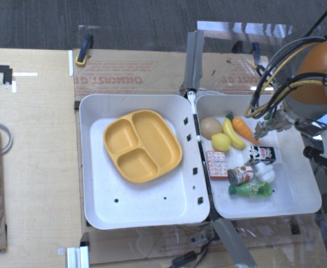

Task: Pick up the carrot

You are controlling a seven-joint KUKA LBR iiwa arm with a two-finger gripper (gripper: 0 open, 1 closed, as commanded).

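**Carrot in the right bin, beside the gripper**

The carrot point(242, 129) is seen in the right bin point(297, 197), upper middle, just right of a banana point(232, 133). The gripper point(260, 132) is placed at its right end; whether the jaws are spread cannot be told.

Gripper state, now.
Gripper: low by the carrot in the right bin; open or shut cannot be told.

cardboard sheet point(118, 71) reads mirrored "CHEMCST"
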